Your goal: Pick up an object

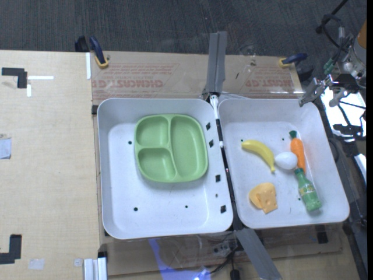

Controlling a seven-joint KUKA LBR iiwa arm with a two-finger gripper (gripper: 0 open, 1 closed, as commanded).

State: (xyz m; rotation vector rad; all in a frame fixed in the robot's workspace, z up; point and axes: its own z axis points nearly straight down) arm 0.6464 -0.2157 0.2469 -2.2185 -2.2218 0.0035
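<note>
The right bin (256, 118) holds a yellow banana (259, 152), a white egg (286, 160), an orange carrot (298, 150), a green bottle (308, 192) lying on its side and a yellow-orange lump (264, 197). The egg touches the carrot, and the bottle lies just below them along the bin's right wall. My gripper (325, 92) hangs at the upper right, above the far right corner of that bin and away from all the objects. Nothing shows between its fingers.
In the left bin (116, 209) lies a green divided plate (171, 149). A grey post (217, 63) stands behind the seam between the bins. Blue clamps (99, 51) hold the cardboard at the back. Cables and stands crowd the right side.
</note>
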